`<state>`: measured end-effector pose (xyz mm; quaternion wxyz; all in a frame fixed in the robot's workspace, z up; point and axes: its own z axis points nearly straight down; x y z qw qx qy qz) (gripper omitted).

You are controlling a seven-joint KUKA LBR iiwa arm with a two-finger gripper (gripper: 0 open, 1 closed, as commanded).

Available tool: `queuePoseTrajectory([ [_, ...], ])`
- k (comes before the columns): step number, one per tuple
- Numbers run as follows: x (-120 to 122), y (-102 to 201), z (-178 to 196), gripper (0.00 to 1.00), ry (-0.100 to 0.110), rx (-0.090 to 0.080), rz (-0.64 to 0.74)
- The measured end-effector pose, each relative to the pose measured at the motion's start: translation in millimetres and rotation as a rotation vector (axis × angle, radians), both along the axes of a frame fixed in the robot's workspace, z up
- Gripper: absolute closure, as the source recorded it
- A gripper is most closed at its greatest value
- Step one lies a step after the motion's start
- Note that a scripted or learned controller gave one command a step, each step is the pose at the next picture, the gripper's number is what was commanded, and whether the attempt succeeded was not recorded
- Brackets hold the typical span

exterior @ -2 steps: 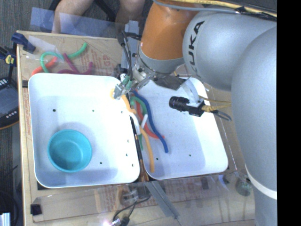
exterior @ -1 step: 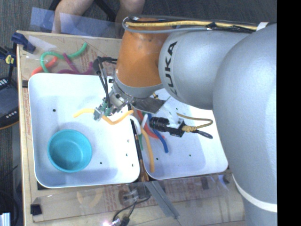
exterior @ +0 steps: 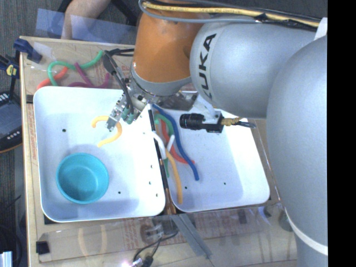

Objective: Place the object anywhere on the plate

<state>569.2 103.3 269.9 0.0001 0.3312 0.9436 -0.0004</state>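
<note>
Two shallow white bins side by side on the tabletop (exterior: 33, 54), left bin (exterior: 50, 193) and right bin (exterior: 245, 171). In the left bin, a blue plate (exterior: 83, 178), bowl-like, near the front left corner. Above it and well apart from it, a curved yellow object (exterior: 107, 131) lying on the bin floor. Claw (exterior: 118, 117) hovering right at the upper end of that yellow object; spread or pressed together: cannot tell. In the right bin, a tangle of blue, red, green and orange strips (exterior: 173, 143) by the dividing edge. More coloured strips (exterior: 72, 71) on the tabletop behind the left bin.
</note>
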Motion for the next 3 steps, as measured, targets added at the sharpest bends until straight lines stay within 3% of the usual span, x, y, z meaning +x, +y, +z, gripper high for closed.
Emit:
queuePoseTrajectory([
  [1,-56.0,63.0,-78.3,1.00,0.004,-0.001,0.059],
  [2,-42.7,-8.9,-38.6,1.00,-0.001,0.000,0.138],
  [3,-64.7,34.6,-52.6,1.00,0.001,0.000,0.203],
])
